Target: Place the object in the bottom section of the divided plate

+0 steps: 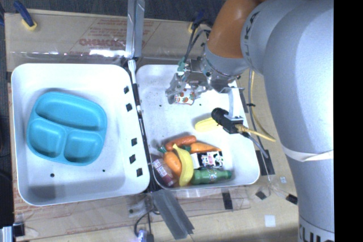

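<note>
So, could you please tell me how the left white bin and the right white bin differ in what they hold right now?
The left white bin holds a single blue divided plate; the right white bin holds a heap of toy food at its near end. The left white bin has nothing of the arm over it; the gripper hangs over the right white bin's far end. Both are shallow white bins, side by side.

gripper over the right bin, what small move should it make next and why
Probably a lift straight up, then across toward the blue divided plate in the left bin. The gripper hangs over the right bin with a small object at its tips; whether that is truly gripped isn't clear.
</note>
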`<state>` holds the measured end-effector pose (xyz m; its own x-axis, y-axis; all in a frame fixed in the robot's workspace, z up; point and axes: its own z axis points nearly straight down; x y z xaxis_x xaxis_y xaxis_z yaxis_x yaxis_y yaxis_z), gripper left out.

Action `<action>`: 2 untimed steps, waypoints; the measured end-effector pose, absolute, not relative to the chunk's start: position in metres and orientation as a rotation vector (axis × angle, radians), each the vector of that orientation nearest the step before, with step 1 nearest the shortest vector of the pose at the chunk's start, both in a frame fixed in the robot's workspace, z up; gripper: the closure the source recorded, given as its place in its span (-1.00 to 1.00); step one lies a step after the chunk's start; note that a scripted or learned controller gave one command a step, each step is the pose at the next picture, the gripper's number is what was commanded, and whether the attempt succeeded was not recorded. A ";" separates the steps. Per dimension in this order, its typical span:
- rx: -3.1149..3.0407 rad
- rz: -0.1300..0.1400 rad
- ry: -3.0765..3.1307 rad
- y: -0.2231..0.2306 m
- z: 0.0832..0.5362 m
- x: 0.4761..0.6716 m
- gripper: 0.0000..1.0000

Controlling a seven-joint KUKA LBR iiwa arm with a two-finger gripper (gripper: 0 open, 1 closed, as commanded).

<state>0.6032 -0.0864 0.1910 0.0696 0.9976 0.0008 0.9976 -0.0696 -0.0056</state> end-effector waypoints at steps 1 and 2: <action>-2.114 0.001 -2.322 0.006 0.192 0.618 1.00; -2.138 0.002 -2.301 0.084 0.191 0.617 1.00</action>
